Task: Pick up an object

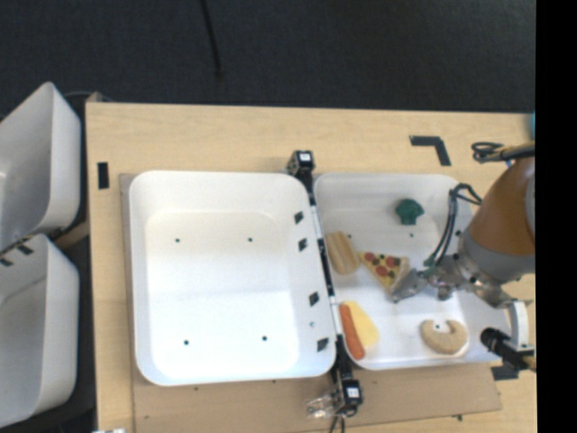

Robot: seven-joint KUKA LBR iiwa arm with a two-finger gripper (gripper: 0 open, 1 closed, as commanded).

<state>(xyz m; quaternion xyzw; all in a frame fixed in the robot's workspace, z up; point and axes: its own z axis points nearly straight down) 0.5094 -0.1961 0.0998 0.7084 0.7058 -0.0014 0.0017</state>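
My gripper [406, 287] reaches in from the right and hangs low in the right bin [433, 188], just below and right of a pizza slice [385, 266]. Whether it touches the slice I cannot tell, and nothing is seen held. A tan bread piece [342, 253] lies left of the slice. In the bin's front left corner rests an orange and yellow hot dog [358, 329]. A tan ring-shaped pastry [445, 336] sits in front of the gripper, and a green object [409, 210] lies at the back.
The left bin [144, 242] stands beside the right one, with a black clipped divider edge [317, 260] between them. The arm's orange band [505, 219] overhangs the right bin's right side. White containers [32, 170] stand off the bench at far left.
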